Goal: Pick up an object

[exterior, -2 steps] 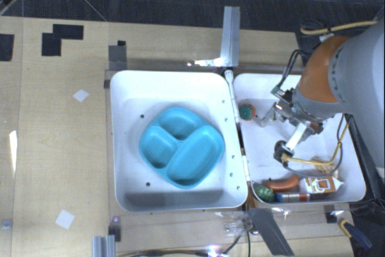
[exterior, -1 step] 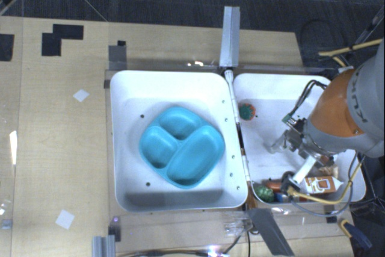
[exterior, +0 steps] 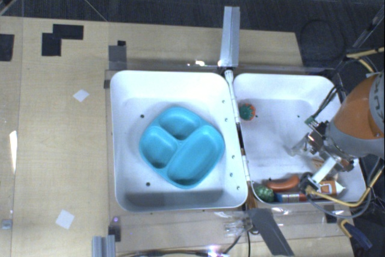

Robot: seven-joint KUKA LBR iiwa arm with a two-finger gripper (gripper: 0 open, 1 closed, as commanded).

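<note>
My gripper (exterior: 305, 147) hangs over the right side of the right bin (exterior: 271, 90), below the arm's orange band (exterior: 361, 106). Nothing shows in its grasp. A small green and orange ball (exterior: 246, 111) lies by the divider on that bin's left side, well to the left of the gripper. Along the bin's front edge lie an orange elongated object (exterior: 281, 182), a green round object (exterior: 263, 192) and a small orange and white item (exterior: 328, 188). These sit just in front of and below the gripper.
The left bin (exterior: 129, 129) holds a blue divided plate (exterior: 181, 146) at its middle. A metal post (exterior: 230, 36) stands behind the divider between the bins. Cables (exterior: 355, 54) hang at the far right by the arm.
</note>
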